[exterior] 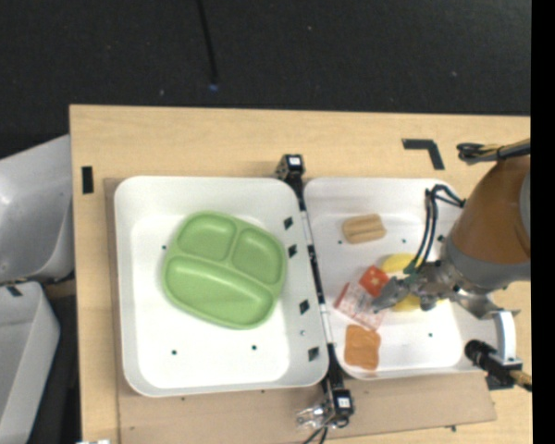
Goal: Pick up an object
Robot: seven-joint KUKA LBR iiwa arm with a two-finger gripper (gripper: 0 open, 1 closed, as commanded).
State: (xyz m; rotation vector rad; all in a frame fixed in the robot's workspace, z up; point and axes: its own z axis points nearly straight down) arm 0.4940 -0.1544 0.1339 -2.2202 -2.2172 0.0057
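1. Pale wooden desk [194,141] is carrying two shallow white plastic bins side by side, the left bin [134,276] and the right bin [328,197], with their inner walls touching along the middle.
2. Lying in the left bin, toward its centre, is a light green plastic plate with three compartments [226,268].
3. Reaching in over the desk's right edge is the grey arm with its orange band [495,215], and it is leaning across the right bin.
4. Hanging low over the middle of the right bin is the dark tool [390,293]; whether anything is sitting between its tips I cannot tell.
5. Sitting right at the tool is a small red block [374,277], with a yellow rounded object [398,265] just beside it, partly hidden under the arm.
6. Lying just beside the red block, toward the bin's inner wall, is a clear crinkled plastic wrapper with red print [354,302].
7. Resting near the right bin's front wall is an orange squarish soft piece [362,347], close below the wrapper.
8. Lying apart from the cluster, near the right bin's back wall, is a tan oblong bread-like piece [363,228].
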